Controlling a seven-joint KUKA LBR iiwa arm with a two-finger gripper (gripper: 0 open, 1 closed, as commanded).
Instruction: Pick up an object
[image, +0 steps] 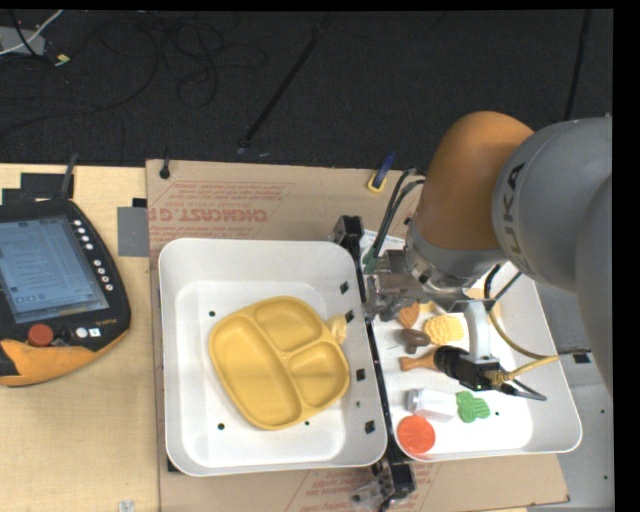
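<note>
Gripper: we see the gripper (386, 290) low over the wall where the two bins meet, and we cannot tell whether it stands wide or narrow, nor whether it holds anything
Arm: the grey arm (560, 210) comes in from the view's right, its orange band (470, 170) just above and to the right of the gripper
Right bin: the right bin (555, 410) lies right of the gripper and below it in the view, and holds the small things
Brown pieces: we make out a small brown piece (409, 316) just right of the gripper and a darker brown piece (414, 340) just below that; what they are is too small to tell
Yellow waffle piece: the yellow waffle piece (443, 328) lies beside the brown pieces, on the side away from the gripper
Brown stick: the brown stick (418, 363) lies below the waffle piece, near the gripper
White piece: the white piece (430, 402) lies well below the gripper, with the green piece (472, 407) touching or just beside it on its right
Red disc: the red disc (416, 434) sits farthest below the gripper, at the bin's near corner
Left bin: the left bin (200, 265) lies left of the gripper
Yellow plate: the yellow divided plate (280, 362) lies flat in the left bin, below and left of the gripper, apart from it
Cardboard: a cardboard sheet (250, 205) lies under both bins
Pendant: a handheld control screen (55, 290) rests on the tabletop (80, 440), far left of the gripper
</note>
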